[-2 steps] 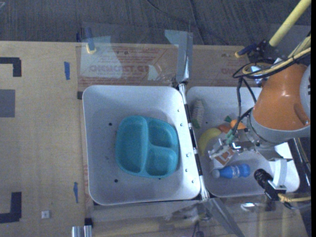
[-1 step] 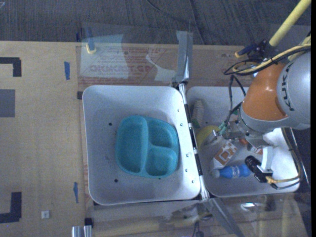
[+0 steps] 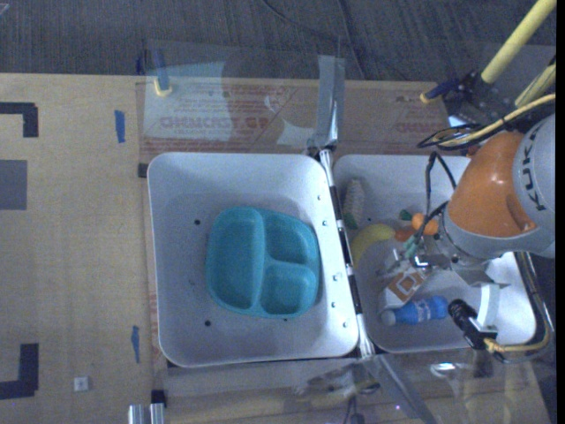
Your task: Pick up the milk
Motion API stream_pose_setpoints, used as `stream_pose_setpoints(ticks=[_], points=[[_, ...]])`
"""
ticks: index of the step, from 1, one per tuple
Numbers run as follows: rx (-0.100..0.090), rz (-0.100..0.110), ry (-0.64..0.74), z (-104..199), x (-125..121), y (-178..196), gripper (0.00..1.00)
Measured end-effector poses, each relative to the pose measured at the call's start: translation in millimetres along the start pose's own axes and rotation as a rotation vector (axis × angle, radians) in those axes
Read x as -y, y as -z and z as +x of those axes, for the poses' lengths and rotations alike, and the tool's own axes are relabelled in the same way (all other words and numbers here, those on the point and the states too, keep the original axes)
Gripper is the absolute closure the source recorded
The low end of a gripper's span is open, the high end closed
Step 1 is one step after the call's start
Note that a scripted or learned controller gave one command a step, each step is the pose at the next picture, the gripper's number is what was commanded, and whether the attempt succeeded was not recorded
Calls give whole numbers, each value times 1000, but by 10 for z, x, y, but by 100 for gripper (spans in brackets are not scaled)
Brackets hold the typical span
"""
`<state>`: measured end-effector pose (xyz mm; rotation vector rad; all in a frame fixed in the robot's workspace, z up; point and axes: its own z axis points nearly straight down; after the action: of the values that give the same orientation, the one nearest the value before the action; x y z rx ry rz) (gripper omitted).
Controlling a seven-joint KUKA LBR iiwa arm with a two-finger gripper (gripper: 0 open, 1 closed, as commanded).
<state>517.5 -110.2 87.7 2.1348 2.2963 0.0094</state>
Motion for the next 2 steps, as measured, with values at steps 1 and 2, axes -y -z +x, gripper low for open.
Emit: stream_pose_setpoints(ticks=[1, 2], points=[[1, -3, -2, -7, -7, 105, 100], [0, 7, 119, 299, -622, 968, 100]])
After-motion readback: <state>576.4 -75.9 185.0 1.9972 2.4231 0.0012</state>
